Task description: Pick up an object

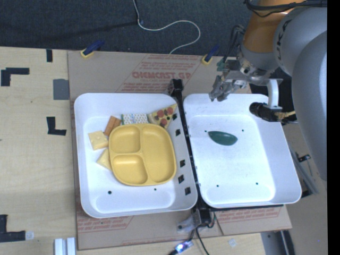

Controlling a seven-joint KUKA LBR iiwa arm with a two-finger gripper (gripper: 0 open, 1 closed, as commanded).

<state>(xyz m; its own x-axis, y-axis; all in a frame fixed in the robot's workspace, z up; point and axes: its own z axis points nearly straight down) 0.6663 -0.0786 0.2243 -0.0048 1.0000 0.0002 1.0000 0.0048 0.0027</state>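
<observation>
A dark green oval object lies flat in the right bin, near its middle and a little toward the back. My gripper hangs over the back left edge of that bin, well above and behind the green object, with nothing seen between its fingers. In the left bin a yellow divided plate rests on several flat pieces: tan squares, an orange-brown strip and a patterned slice at the back.
A black divider runs between the two bins. A white cable loops across the dark surface behind the bench. Blue and yellow clips hold the cardboard sheet at the back corners.
</observation>
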